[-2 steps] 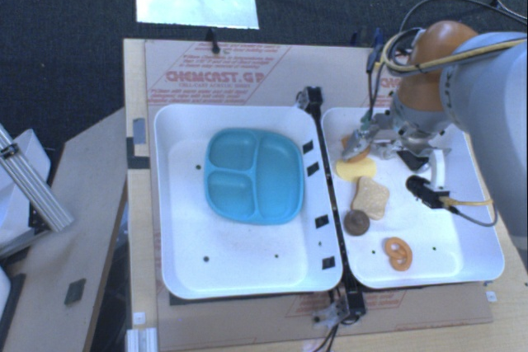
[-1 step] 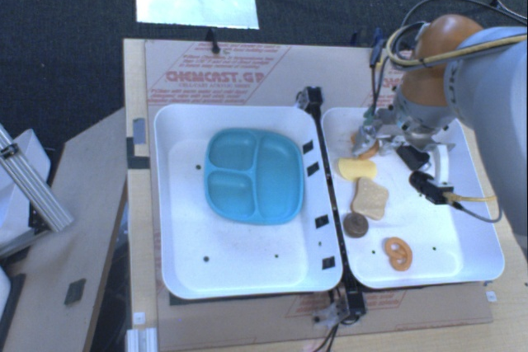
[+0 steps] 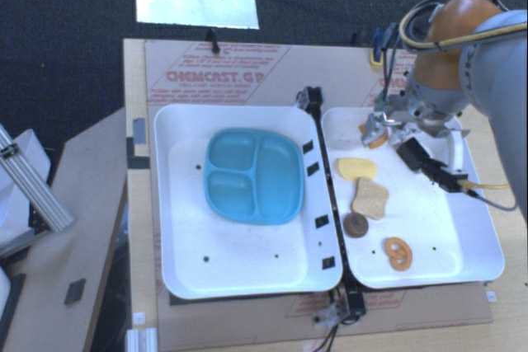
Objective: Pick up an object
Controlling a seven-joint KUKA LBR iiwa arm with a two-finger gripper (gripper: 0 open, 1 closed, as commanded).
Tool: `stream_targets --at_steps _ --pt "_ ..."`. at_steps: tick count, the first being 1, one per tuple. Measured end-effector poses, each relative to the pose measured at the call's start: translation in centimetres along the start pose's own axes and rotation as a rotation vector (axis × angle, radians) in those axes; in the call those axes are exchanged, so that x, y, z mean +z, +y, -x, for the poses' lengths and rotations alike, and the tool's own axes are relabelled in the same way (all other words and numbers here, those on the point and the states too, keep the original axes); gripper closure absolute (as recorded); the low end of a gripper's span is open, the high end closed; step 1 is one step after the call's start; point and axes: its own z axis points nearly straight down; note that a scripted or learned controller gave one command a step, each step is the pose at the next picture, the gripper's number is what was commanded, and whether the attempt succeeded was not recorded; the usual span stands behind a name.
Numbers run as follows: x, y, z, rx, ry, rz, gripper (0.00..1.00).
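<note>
Now the hand (image 3: 377,128) sits low at the right bin's (image 3: 470,260) 11 o'clock corner, over an orange piece (image 3: 378,141); its grip is unreadable. Toward 6 o'clock lie a yellow piece (image 3: 356,169), bread (image 3: 371,198), a brown disc (image 3: 355,224) and a pretzel (image 3: 398,253). At 9 o'clock, the left bin (image 3: 177,260) holds a blue plate (image 3: 253,176).

Light blue plate (image 3: 252,176) in a white bin (image 3: 186,260); orange pretzel (image 3: 398,253), yellow piece (image 3: 356,169).

Small orange-brown piece (image 3: 377,139) lying flat, right bin's far-left corner.
</note>
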Motion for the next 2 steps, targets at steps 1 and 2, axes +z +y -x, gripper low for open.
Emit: stream_targets --at_steps 1,2 --pt "-6.4 0.2 -0.5 -0.003 0.000 0.003 1.00" --pt "-12.7 -0.2 -0.2 -0.003 -0.001 0.003 1.00"
